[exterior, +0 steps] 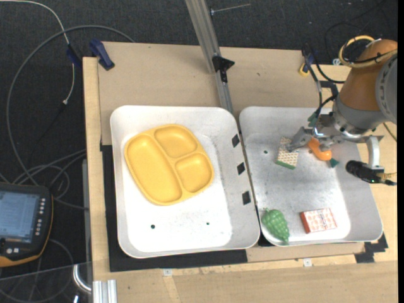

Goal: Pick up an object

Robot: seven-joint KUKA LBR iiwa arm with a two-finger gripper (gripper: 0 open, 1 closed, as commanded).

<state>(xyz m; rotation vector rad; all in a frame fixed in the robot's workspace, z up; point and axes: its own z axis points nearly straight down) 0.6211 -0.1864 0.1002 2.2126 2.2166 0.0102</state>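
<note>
Gripper (302, 139) hangs low over the right bin (353, 232), beside a small chequered block (287, 159); I cannot tell its opening. It should centre over the block before closing.

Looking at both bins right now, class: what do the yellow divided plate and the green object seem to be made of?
Yellow divided plate: likely moulded plastic, given its uniform colour, rounded compartments and soft sheen. Green object: bumpy, matte surface, possibly rubber or soft plastic; too small to be sure.

Gripper (307, 137) low over right bin (353, 226), beside checkered block (287, 159) and orange object (319, 150). Green object (275, 225), red box (318, 220) near front. Yellow divided tray (168, 163) in left bin (136, 232).
</note>
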